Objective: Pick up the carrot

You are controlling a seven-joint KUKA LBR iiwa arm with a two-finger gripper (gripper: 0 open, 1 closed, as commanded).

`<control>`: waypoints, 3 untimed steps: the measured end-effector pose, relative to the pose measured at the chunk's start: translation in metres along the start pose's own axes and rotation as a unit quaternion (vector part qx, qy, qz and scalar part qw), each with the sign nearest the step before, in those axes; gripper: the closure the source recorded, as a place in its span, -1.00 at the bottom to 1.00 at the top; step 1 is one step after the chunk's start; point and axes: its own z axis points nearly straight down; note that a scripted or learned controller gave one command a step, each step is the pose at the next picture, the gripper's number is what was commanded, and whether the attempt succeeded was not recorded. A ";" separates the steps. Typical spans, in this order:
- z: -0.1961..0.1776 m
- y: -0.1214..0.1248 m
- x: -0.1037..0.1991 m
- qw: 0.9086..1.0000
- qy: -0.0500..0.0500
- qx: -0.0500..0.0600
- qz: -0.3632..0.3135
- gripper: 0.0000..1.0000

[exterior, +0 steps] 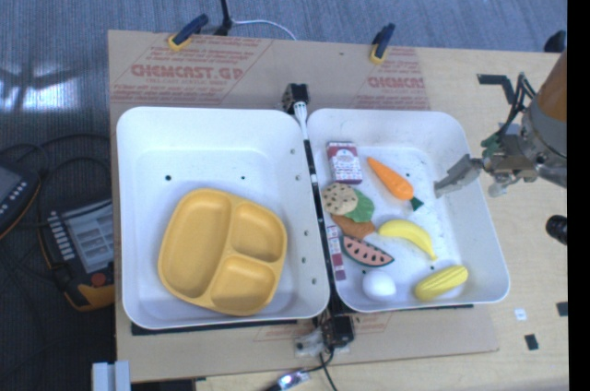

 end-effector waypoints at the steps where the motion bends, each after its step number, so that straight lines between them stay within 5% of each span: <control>1: 0.082 0.057 0.109 0.998 0.002 0.004 0.066 -1.00; 2: 0.161 0.086 0.067 0.998 -0.002 -0.005 0.059 -1.00; 3: -0.004 0.109 -0.011 0.999 -0.005 -0.009 0.038 -1.00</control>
